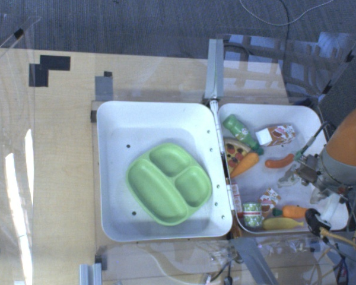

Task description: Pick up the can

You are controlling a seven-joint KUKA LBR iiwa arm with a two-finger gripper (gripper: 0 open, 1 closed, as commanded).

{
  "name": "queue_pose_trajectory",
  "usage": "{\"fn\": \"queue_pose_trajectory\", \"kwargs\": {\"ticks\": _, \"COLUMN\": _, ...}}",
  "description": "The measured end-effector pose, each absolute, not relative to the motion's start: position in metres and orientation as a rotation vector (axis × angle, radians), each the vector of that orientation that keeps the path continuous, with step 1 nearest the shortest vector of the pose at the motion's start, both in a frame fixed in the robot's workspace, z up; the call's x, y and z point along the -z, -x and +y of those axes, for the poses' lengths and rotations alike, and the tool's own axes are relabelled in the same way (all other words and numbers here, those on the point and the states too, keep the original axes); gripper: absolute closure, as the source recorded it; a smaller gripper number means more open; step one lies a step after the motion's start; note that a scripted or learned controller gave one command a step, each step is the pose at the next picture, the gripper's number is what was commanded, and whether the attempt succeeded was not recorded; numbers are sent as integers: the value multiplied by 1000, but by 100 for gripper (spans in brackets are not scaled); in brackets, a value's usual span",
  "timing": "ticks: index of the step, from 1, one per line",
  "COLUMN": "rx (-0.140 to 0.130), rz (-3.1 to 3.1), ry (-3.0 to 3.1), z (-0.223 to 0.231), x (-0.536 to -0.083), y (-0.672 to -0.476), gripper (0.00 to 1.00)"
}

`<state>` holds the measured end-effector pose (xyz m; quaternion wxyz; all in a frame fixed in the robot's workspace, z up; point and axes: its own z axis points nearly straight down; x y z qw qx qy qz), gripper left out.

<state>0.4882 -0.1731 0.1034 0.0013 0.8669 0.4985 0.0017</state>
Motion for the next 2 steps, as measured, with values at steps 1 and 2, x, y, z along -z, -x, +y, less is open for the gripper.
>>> {"fn": "queue_pose_trajectory", "kwargs": {"ticks": 1, "rx": -20, "rz": 1645, "ry": -2667, "z": -85, "x": -90, "y": -495, "gripper": 0}}
{"fn": "queue_pose_trajectory", "kwargs": {"ticks": 2, "rx": -32, "rz": 1643, "ry": -2662, "z": -85, "x": -102, "y": -499, "gripper": 100}}
